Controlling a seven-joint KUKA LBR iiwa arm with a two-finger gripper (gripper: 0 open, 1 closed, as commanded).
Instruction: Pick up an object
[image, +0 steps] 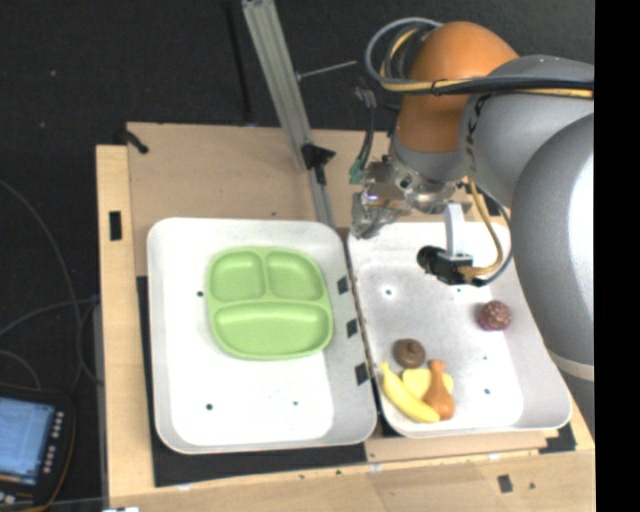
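The right bin (500, 405) holds a brown round piece (408, 352), a yellow banana (404, 394) and an orange carrot-like piece (439, 390) near its front edge, with a dark reddish ball (493, 316) further right. My gripper (368, 215) hangs over the far left corner of this bin, well away from all of these objects. Nothing shows between its tips.
A green divided plate (270, 303) lies in the left bin (180, 400). A slanted metal pole (285, 100) rises behind the bins, close to the gripper. A black cable clip (445, 263) hangs from the wrist over the right bin.
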